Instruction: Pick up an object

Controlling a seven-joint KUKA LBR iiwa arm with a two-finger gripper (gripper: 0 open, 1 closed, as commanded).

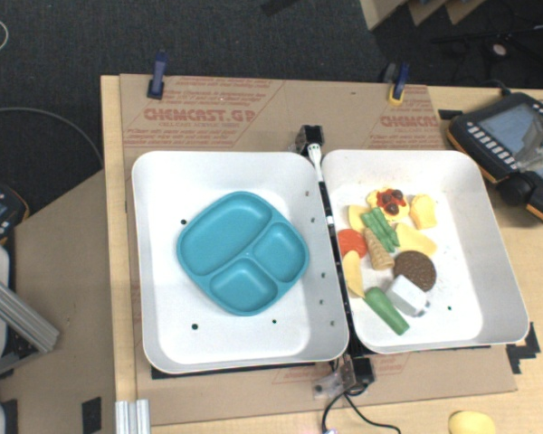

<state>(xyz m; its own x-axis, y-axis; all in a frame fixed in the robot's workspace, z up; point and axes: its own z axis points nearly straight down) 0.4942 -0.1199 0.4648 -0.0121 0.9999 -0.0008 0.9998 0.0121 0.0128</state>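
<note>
1. Desk edge, 5 o'clock of the view: yellow rounded thing, cut off by the frame, can't tell what it is. Cable at 6 o'clock runs out of frame below the seam between the bins.
2. Right bin, 3 o'clock side: holds all the loose pick candidates. They are clumped left of its centre, touching or overlapping. Looks dumped in, not arranged.
3. Pile's 6 o'clock end: green cylinder lies flat and touches the white-grey block at its 1 o'clock. The cylinder's near side is free, so it is judged the easiest grab.
4. Brown disc is just beyond the block, leaning on other pieces. Yellow wedge at the pile's 9 o'clock sits close to the bin wall, likely tight for a grasp.
5. Mid pile: tan ridged piece, red piece and green strips overlap, and their edges are hard to separate.
6. Pile's 12 o'clock end: yellow block. A small red-and-dark thing is too small to name.
7. Left bin, 9 o'clock side: blue three-compartment plate lies flat. Possibly a drop spot, only a guess.
8. Fingers: cannot tell how far open they are or whether they hold anything. Nothing in the pile looks lifted, so the pick is judged not yet done.
9. Far: cardboard sheet under both bins is pinned by a blue clamp at 11 o'clock and a second clamp at 1 o'clock, presumably so it can't slide. Pendant at 2 o'clock is partly cut off.
</note>
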